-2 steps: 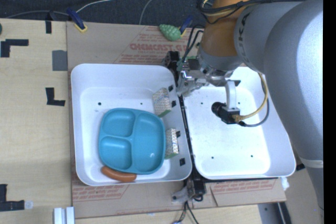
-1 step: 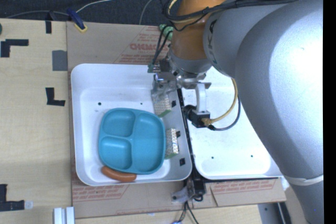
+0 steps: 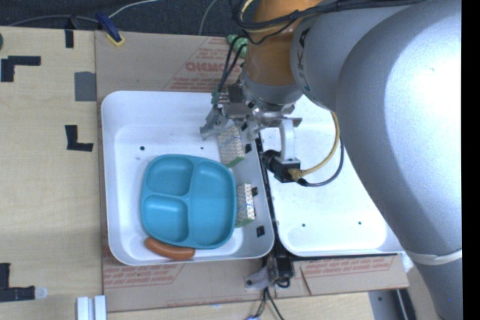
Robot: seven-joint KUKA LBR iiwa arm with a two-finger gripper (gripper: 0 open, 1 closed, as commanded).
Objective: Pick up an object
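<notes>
Lying nearest the camera, an orange sausage-shaped toy [image 3: 169, 249] rests against the front wall of the left bin [image 3: 120, 161], touching the lower edge of a blue divided plate [image 3: 187, 200] that takes up much of that bin's floor. Just beside the plate's right edge, a small pale block with a dotted face [image 3: 245, 204] sits close to the wall shared with the right bin [image 3: 337, 225]. Farther back, the tool [image 3: 227, 133] hangs low over the rear right part of the left bin, above a pale, crumpled-looking item [image 3: 231, 145] that sits just past the plate's far corner; whether the tool is wide, narrow or holding that item cannot be told, since the wrist hides it. Beyond it the orange band [image 3: 276, 37] rises, and the grey arm [image 3: 405, 109] sweeps over the right bin. Both bins stand on a cardboard sheet [image 3: 157, 64] laid over the wooden surface [image 3: 41, 183].
</notes>
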